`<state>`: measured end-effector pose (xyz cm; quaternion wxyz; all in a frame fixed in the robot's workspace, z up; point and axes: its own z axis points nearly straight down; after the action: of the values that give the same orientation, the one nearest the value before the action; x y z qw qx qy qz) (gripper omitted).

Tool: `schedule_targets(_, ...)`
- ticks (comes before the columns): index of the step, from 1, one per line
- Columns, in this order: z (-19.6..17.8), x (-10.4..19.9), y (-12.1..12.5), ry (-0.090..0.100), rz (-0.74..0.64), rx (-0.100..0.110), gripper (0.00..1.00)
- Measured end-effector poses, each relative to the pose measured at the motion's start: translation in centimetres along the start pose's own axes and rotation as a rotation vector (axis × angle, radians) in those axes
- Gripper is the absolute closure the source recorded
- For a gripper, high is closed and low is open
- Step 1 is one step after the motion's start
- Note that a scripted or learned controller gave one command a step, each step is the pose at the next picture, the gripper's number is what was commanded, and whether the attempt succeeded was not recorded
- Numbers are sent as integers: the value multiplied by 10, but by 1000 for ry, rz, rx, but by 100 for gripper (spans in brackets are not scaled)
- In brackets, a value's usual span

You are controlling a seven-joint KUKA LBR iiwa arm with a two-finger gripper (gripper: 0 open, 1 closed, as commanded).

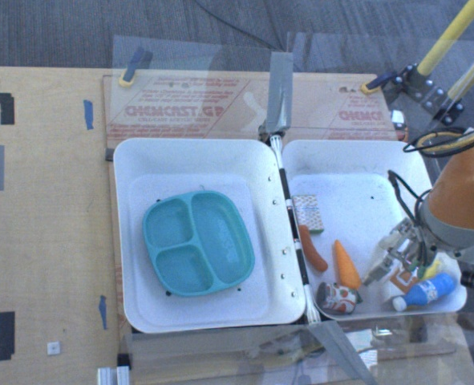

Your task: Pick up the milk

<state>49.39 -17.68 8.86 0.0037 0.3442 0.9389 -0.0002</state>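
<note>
- White plastic all round: two shallow bins sit side by side mid-frame, the left bin (pixel 132 175) holding a teal divided plate (pixel 198 241), the right bin (pixel 341 163) holding the small stuff.
- Milk is my best guess for the blue-and-white bottle (pixel 423 292) lying on its side in the lower right corner of the right bin, white cap pointing left, body close to the bin's rim.
- The gripper (pixel 397 259) hangs low over that corner, just up and left of the bottle, under the arm's orange band (pixel 461 191) at the right edge of the frame.
- Whether it is clenched or released, I cannot tell; the metalwork blurs together, and nothing clearly sits in it.
- A small brown-and-white item (pixel 405 279) lies right beneath the gripper, between it and the bottle, too small to identify.
- Trouble spot one: that item is nearer than the bottle, so a straight drop could grab the wrong thing.
- Trouble spot two: the bottle is round and lying down, so a pinch off-centre could roll it or squirt it against the wall.
- Trouble spot three: the rim is close, and a wide approach could knock into it.
- Well to the left, an orange carrot (pixel 346 265), a red sausage (pixel 313 249), a patterned box (pixel 307 213) and a small tin (pixel 338 297) look safely out of the way.
</note>
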Motion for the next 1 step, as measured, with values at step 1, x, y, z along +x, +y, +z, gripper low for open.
schedule_targets(1, 1, -38, 4, -1, 430, -1, 0)
